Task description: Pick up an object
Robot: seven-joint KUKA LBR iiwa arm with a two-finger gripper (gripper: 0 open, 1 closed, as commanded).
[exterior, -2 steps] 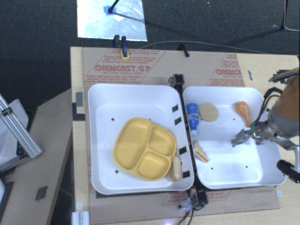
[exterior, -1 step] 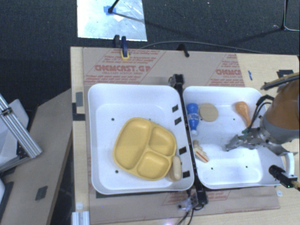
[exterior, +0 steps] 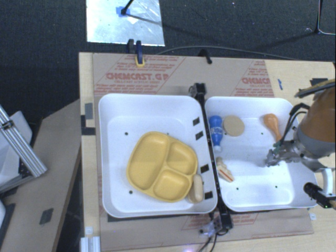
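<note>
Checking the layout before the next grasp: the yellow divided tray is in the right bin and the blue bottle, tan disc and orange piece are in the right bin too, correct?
Not quite. The camera view shows the yellow divided tray in the left bin, not the right one. The blue bottle, tan disc and orange piece are indeed in the right bin.

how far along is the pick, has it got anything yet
Done: the arm has reached into the right bin, and the gripper sits low over bare bin floor. In hand: nothing visible between its fingers. Left: the actual grasp and lift. The blue bottle, tan disc, orange piece and striped item all lie apart from it; the yellow tray lies in the left bin.
</note>
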